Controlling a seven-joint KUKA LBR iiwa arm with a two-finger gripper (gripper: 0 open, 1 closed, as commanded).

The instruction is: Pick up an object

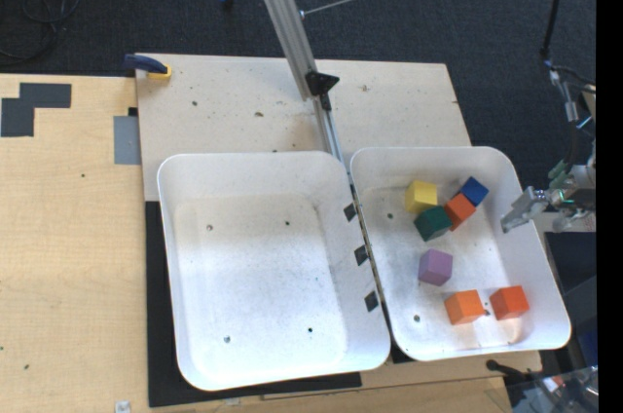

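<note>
While hand (521, 211) hung at right bin (545, 277) rim, grip state unclear, coloured blocks lay untouched; pick not yet begun.

hand (518, 211): grey metal, angular | green and blue fittings behind it (detail too small to tell)

Right bin (545, 255) holds seven blocks; gripper (531, 206), apparently, beside rim.
</note>
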